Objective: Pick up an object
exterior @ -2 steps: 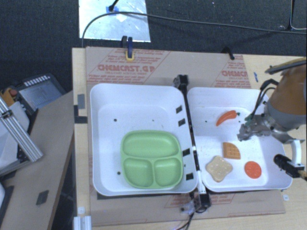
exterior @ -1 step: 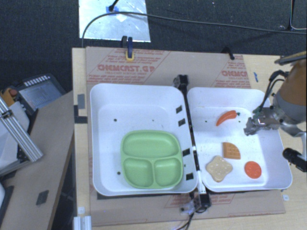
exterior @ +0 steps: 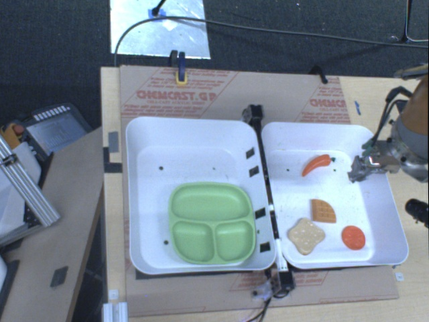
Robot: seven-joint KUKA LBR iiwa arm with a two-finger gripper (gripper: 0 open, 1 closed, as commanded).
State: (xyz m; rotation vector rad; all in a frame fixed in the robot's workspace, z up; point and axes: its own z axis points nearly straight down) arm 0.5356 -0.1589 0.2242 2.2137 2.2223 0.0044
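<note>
Object: slim orange-red carrot-shaped plastic toy (exterior: 316, 164) — curved, glossy, lying in the right white bin (exterior: 385, 206)
Gripper (exterior: 355, 173): just right of the carrot — finger state cannot tell

One camera sits fixed above the counter (exterior: 221, 86) and looks down at a slant, from the near side toward the far side. It stands far enough back to take in both bins whole: the left bin (exterior: 144, 146) and the right bin (exterior: 385, 206), side by side in the middle of the frame. Dark floor (exterior: 53, 39) shows beyond the far edge, and a lower side table (exterior: 60, 200) shows at the left. The arm (exterior: 412, 136) enters at the right edge, cut off by the frame.
</note>
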